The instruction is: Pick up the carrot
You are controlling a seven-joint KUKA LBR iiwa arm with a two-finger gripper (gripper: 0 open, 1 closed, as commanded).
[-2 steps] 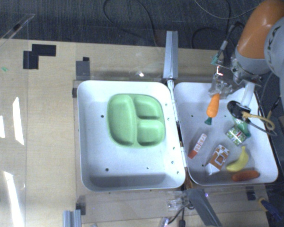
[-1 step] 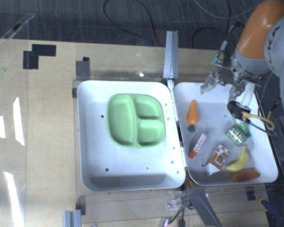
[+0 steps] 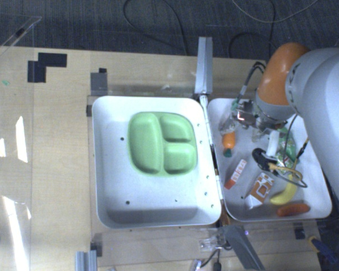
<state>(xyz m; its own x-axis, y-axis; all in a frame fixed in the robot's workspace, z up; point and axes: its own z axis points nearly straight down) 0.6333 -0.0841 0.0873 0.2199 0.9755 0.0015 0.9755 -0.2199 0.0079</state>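
Observation:
The carrot (image 3: 229,141), a short orange piece with a green end, lies near the left wall of the right bin (image 3: 322,199), towards the back. My gripper (image 3: 238,123) hangs just above and slightly right of it, at the bin's back left. The wrist and its orange band hide the gripper's tip, so I cannot see whether it touches the carrot.
The right bin also holds a red-and-white packet (image 3: 235,174), an orange-and-white box (image 3: 261,188), a banana (image 3: 286,194), a long red-orange thing (image 3: 292,209), a black thing (image 3: 262,159) and a white bottle (image 3: 273,143). A green divided tray (image 3: 161,143) sits in the left bin (image 3: 110,208).

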